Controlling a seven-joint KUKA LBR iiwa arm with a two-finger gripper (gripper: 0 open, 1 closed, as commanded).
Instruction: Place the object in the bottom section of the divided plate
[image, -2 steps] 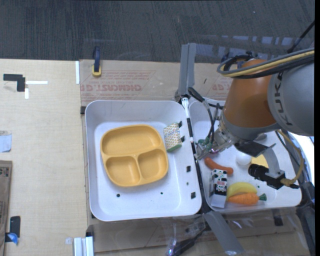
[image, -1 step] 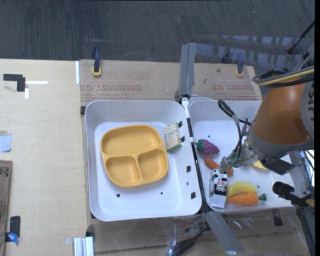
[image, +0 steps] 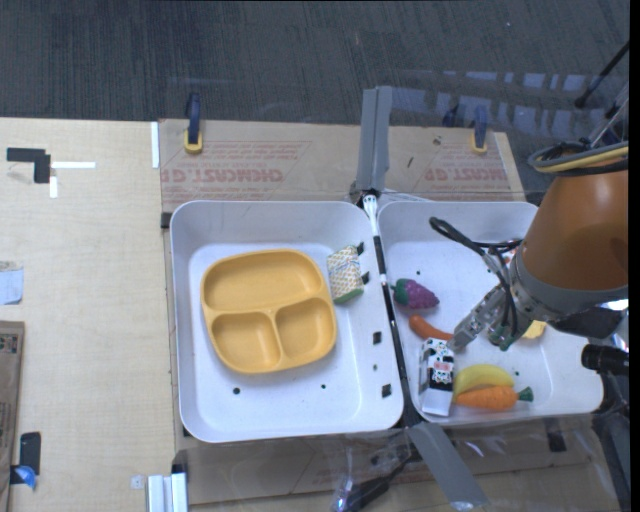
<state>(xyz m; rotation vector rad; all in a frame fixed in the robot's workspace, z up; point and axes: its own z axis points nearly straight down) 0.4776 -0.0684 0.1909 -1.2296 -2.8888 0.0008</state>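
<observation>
Yellow divided plate (image: 268, 308) lay in the left bin (image: 190, 330).
My gripper (image: 468, 330), grip state unclear, hovered in the right bin (image: 440, 225) among grapes (image: 415, 294), carrots (image: 487, 397), banana (image: 482, 376).

Yellow divided plate (image: 268, 309) flat in left bin (image: 190, 330).

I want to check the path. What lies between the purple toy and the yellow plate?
In the camera view, the bin walls and a small checkered toy lie between the purple toy and the plate.
</observation>
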